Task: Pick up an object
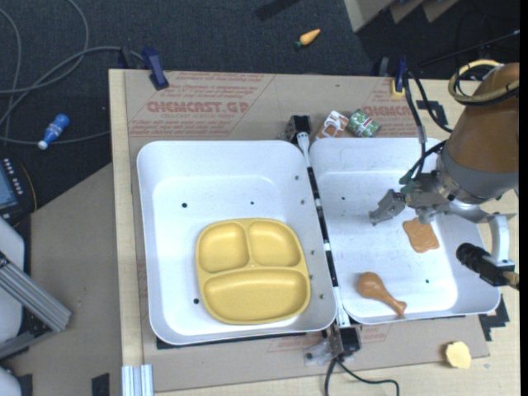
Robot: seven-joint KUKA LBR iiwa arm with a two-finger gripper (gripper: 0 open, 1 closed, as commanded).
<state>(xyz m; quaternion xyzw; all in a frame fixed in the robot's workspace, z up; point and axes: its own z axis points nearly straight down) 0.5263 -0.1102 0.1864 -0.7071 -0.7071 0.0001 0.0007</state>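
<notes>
Toy drumstick (380,292), near the front of the right bin (355,180), looks light, stiff and smooth, so its narrow shank is likely the best hold, while the gripper (394,207) hovers open and empty farther back beside a flat brown slice (421,236).

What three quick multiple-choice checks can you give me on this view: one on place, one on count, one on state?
1. Where is the yellow tray?
A. left bin
B. right bin
C. on the floor

2. How many compartments does the tray have?
A. two
B. three
C. five

3. How does the drumstick lie?
A. between the hand's fingers
B. loose on the right bin floor
C. on the tray

Answers: 1 A, it sits in the left bin. 2 B, two small above one large. 3 B, the hand is apart from it.
</notes>
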